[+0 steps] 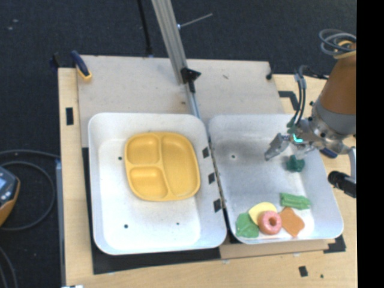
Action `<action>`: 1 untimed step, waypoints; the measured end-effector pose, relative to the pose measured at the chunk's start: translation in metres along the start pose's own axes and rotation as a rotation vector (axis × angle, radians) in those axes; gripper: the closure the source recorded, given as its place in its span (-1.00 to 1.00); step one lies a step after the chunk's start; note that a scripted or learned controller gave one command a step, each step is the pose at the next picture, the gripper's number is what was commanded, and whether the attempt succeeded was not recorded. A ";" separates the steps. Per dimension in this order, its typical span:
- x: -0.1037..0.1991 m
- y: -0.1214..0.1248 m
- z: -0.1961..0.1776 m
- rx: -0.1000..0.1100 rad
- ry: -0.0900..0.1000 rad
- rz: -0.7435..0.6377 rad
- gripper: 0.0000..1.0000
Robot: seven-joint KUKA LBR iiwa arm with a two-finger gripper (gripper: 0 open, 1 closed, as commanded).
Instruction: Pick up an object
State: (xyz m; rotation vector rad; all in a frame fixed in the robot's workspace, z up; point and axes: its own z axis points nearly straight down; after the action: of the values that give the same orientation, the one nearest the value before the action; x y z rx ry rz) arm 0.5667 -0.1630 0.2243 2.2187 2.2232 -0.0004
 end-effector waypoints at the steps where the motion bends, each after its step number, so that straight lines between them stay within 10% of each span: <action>1: 0.000 0.000 0.000 -0.001 0.000 0.000 -1.00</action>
State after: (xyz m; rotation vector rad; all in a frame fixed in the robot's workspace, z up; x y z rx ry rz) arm 0.5668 -0.1630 0.2245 2.2183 2.2230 0.0000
